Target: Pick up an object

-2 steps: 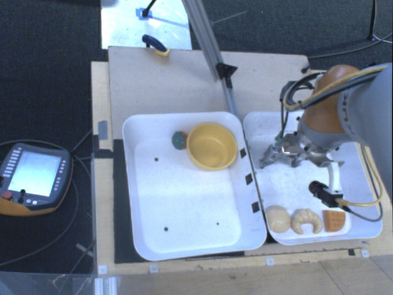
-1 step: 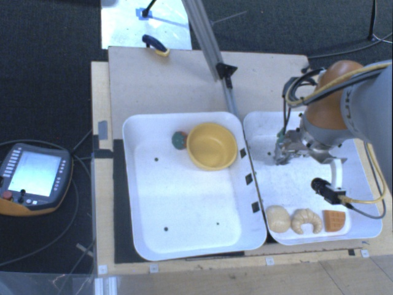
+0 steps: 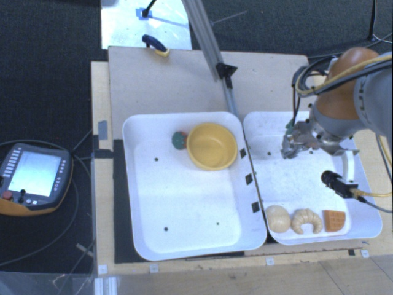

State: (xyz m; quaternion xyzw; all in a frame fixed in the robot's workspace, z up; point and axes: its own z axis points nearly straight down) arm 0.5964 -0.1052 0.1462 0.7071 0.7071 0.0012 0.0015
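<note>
Right bin (image 3: pixel 307 183): arm (image 3: pixel 350 97) hides the jaws' tips.

Two white bins sit side by side: the left bin (image 3: pixel 184 226) and the right bin (image 3: pixel 362 229). The left holds one yellow bowl (image 3: pixel 212 146) and one small green ball (image 3: pixel 178 140) at its nine o'clock. The right holds three pastries: one round bun (image 3: pixel 277 218), one croissant (image 3: pixel 307 220), one orange square biscuit (image 3: pixel 334 220).

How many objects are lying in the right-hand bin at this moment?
3, in a row along its near edge: a pale round roll, a croissant, and an orange square piece. The arm may hide others.
</note>
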